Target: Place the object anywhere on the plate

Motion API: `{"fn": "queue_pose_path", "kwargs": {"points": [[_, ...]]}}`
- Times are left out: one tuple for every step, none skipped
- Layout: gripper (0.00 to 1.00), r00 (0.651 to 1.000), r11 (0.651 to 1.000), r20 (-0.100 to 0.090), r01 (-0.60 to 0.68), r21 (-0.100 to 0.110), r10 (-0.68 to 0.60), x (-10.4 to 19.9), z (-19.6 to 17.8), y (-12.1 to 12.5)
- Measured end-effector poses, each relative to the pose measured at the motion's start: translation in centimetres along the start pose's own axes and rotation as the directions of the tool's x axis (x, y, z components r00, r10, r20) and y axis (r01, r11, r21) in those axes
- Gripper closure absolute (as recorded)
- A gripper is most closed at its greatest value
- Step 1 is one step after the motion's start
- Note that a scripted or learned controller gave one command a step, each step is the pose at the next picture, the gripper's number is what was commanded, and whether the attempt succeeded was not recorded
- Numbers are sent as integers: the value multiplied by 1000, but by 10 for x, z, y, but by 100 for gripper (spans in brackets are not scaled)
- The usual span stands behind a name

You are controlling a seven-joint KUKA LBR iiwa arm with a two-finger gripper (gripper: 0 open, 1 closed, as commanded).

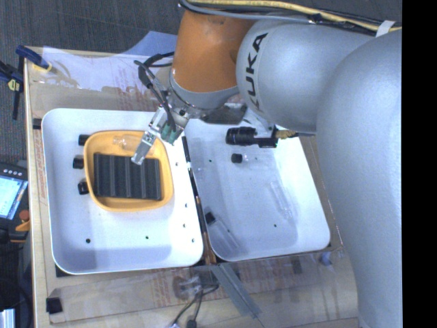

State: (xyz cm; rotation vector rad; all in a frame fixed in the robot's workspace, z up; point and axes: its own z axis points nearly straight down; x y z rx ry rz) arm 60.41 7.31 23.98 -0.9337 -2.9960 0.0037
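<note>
Yellow plate (102, 195) sits under gripper (142, 149), left bin (116, 251)

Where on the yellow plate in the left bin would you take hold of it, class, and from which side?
Grip the raised yellow rim of the plate at its bottom edge, coming from above. The dark ribbed insert fills the middle, so only the rim offers a thin lip to pinch. The end effector sits over the top edge, and the left bin leaves open floor below the plate.
</note>
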Motion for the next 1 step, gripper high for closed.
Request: {"fn": "queue_pose_path", "kwargs": {"points": [[0,998,998,2,63,-1,-63,-41,49,8]]}}
